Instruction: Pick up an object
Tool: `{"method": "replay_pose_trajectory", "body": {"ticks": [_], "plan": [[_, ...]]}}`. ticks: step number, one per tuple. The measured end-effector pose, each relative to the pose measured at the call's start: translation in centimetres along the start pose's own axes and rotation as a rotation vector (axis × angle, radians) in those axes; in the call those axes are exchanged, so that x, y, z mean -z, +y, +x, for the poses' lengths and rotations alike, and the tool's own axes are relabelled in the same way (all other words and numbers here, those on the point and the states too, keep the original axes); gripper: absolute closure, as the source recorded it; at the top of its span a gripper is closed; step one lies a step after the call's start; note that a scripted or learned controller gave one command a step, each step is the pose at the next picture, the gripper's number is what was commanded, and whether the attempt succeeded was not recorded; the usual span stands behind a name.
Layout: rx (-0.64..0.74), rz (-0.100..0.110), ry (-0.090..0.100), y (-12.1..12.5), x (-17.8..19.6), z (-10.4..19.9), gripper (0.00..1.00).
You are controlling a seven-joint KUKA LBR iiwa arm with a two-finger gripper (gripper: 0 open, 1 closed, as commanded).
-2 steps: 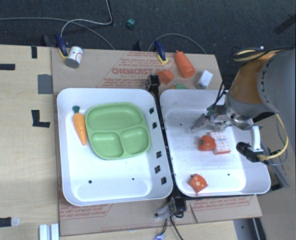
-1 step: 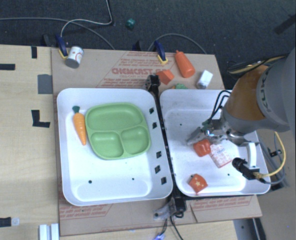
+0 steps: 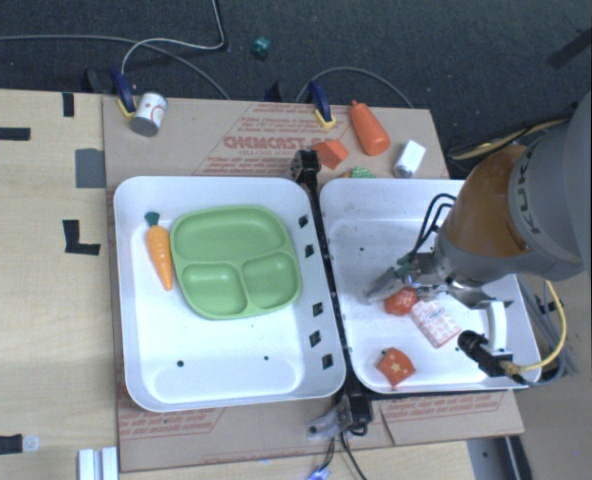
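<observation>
Camera view: gripper [image 3: 401,283] low in right bin [image 3: 376,218], finger state hard to tell; red piece [image 3: 401,302] touching at its 6 o'clock

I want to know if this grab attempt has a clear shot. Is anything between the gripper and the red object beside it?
Nothing visible. The gripper sits right at the red object in the right bin; the packet lies beside it.

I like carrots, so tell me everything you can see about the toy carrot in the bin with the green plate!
The toy carrot is orange with a small dark green top, and looks like smooth plastic. It lies flat on the left bin's white floor, green end pointing away toward the far wall, right beside the green plate's left edge.
</observation>
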State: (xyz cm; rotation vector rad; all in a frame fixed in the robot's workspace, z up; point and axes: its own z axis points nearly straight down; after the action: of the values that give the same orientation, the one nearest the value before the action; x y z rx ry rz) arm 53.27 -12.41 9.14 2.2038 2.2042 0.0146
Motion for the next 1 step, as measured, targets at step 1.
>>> {"method": "replay_pose_trajectory", "body": {"ticks": [1], "plan": [[0.0, 0.002, 0.002, 0.02, 0.91, 0.07, 1.0]]}}
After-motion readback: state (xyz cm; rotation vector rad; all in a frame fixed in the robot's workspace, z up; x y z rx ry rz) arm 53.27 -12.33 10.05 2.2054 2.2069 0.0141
